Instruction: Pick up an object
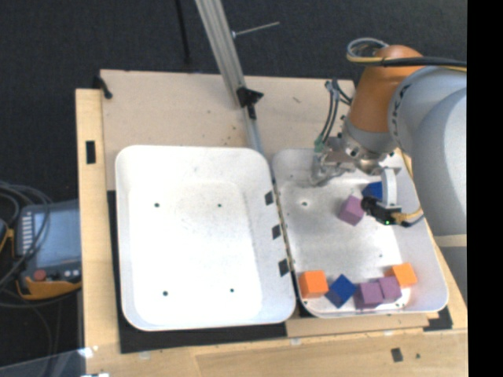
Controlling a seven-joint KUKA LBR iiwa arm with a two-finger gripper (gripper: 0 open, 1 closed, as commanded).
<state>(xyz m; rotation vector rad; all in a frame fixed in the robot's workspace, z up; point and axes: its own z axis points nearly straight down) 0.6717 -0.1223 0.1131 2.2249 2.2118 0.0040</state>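
The right bin holds several small blocks. A purple block lies near its middle, and a blue block sits beside it, partly hidden by the arm. Along the front edge lie an orange block, a blue block, two purple blocks and another orange block. My gripper hangs over the back left part of the right bin, up and left of the purple block. I see nothing between its fingers.
The left bin lies beside the right one, with black clips along the shared edge. A slanted metal rail rises from behind the bins. A control pendant sits off the bench's left side.
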